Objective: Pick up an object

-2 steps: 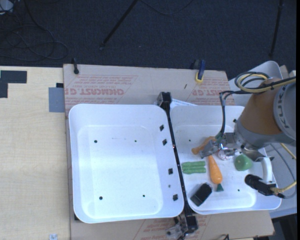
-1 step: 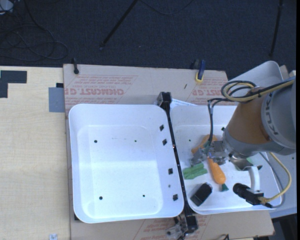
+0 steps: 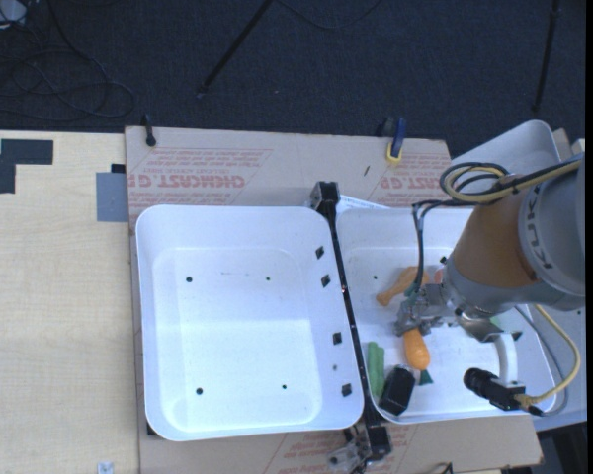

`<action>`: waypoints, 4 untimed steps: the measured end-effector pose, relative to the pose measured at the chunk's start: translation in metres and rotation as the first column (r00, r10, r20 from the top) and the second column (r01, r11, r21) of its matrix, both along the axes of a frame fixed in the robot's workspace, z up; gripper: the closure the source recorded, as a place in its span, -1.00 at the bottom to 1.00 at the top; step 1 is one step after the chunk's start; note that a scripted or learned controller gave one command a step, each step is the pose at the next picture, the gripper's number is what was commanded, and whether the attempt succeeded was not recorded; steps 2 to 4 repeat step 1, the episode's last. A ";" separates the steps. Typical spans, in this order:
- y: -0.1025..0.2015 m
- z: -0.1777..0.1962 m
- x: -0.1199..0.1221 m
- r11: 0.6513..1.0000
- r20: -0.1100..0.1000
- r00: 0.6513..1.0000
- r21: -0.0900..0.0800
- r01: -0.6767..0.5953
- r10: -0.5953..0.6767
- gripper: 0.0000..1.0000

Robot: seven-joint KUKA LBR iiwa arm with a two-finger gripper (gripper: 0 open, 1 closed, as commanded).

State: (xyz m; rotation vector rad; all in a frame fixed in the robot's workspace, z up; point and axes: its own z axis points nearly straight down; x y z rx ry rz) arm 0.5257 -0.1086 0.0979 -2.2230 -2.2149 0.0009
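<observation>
The right bin (image 3: 376, 227) holds several small objects. An orange carrot-like piece (image 3: 416, 350) lies just below my gripper (image 3: 416, 321), which hangs low over the bin's middle. Another orange piece (image 3: 395, 286) lies to the gripper's upper left. A green strip (image 3: 376, 365) and a black block (image 3: 397, 390) rest near the bin's front edge. The wrist body hides the fingers, so I cannot tell whether anything sits between them.
The left bin (image 3: 163, 265) stands beside the right one, with a black divider rail (image 3: 338, 294) between them. The bulky arm (image 3: 519, 240) with its orange band covers the right bin's right half. A black cylinder (image 3: 491, 388) and cables hang near the front right corner.
</observation>
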 end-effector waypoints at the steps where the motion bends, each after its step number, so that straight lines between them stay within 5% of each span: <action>1: 0.120 0.095 0.012 1.000 0.009 1.000 0.003 -0.016 0.016 1.00; 4: 0.120 0.095 0.012 1.000 0.009 1.000 0.003 -0.016 0.016 1.00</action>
